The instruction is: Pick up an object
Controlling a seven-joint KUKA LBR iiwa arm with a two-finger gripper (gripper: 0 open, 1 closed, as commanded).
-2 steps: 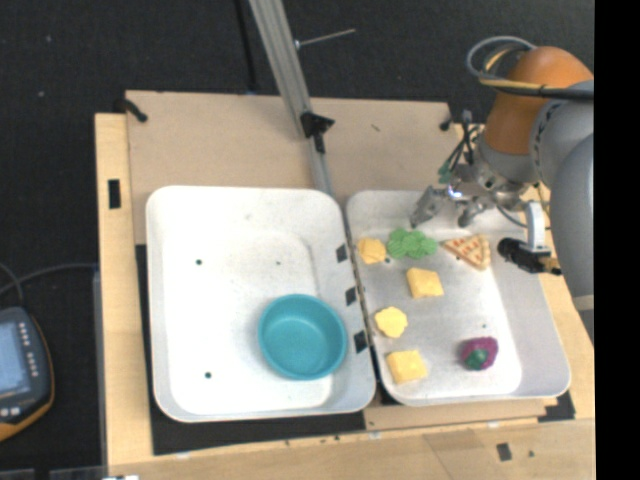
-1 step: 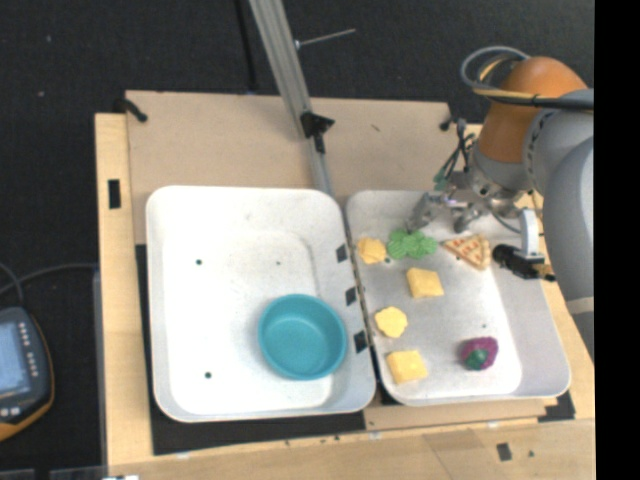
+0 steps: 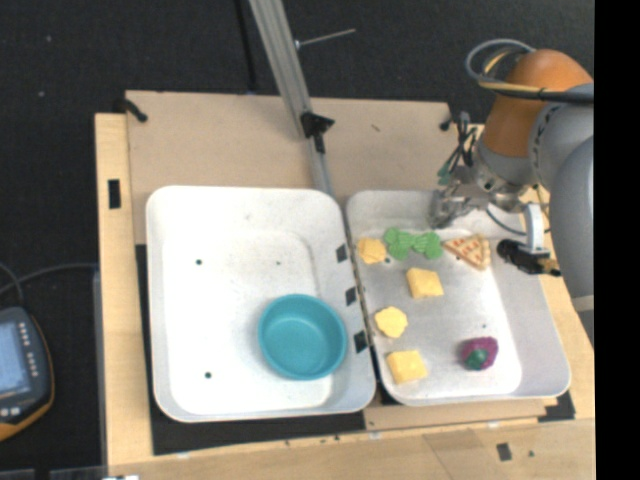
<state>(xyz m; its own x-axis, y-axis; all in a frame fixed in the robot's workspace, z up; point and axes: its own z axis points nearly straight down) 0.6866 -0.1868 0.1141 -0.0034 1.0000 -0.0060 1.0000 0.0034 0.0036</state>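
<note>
Pincer (image 3: pixel 447 206) hangs over right bin (image 3: pixel 530 363) above green toy (image 3: pixel 412 244).

Even overhead light washes the white bins (image 3: pixel 250 268) bright, shadows stay soft, the surround falls dark, detail slightly grainy.

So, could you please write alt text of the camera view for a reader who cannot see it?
A robot arm's gripper hangs over the back of the right bin, near a green toy and a pizza slice. That bin also holds four yellow pieces and a purple toy; the left bin holds a blue bowl.
</note>
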